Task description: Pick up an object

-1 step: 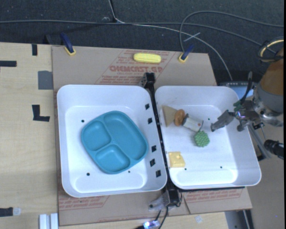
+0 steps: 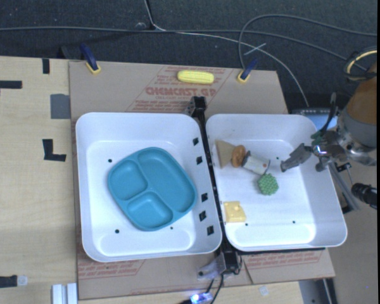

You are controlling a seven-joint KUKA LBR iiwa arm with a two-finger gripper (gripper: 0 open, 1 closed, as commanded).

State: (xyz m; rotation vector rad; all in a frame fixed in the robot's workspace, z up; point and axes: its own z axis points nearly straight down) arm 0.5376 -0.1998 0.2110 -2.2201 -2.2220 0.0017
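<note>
The right bin (image 2: 304, 233) holds four loose objects. A green knobbly ball (image 2: 267, 184) lies near its centre. Just beside it, at ten o'clock, a small white cylinder (image 2: 257, 164) lies on its side, touching a brown rounded piece (image 2: 239, 155) and a tan wedge (image 2: 225, 152). A pale yellow block (image 2: 234, 211) lies flat at seven o'clock, near the left wall.

Colours showing across the two white bins

A blue tray (image 2: 152, 188) is lying in the left bin (image 2: 88, 170); a green dotted ball (image 2: 267, 184), yellow block (image 2: 234, 212) and brown piece (image 2: 239, 155) are sitting in the right bin (image 2: 304, 233).
</note>
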